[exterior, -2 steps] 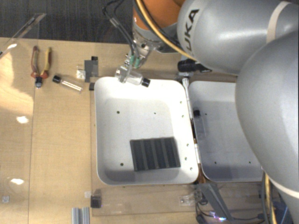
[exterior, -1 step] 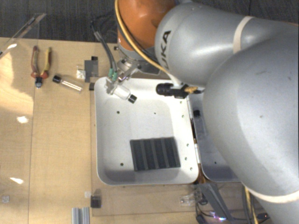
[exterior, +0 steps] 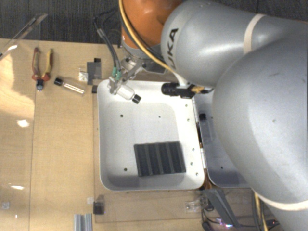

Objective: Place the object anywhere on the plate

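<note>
**Jaws at top-left corner of left bin, cylinder at their tip**

Grey arm link (exterior: 260, 129) is closest to the lens and covers most of the right bin (exterior: 219, 162). The orange band (exterior: 144, 8) is up behind the wrist.

The jaws sit over the top-left corner of the left bin (exterior: 120, 138). A white cylinder with black cap (exterior: 128, 94) touches their tip and sticks out down-right from them, tilted. I can't tell whether the jaws are clenched on it or released, because the metalwork hides the contact.

The dark ribbed plate (exterior: 159, 159) lies flat on the same bin's floor, below and right of the jaws and well apart from the cylinder.

On the worktop (exterior: 57, 153) left of the jaws:
- a black block (exterior: 95, 69) just beside them
- a clear vial with black cap (exterior: 68, 84) farther left
- red-handled pliers (exterior: 41, 65) farthest left
</note>
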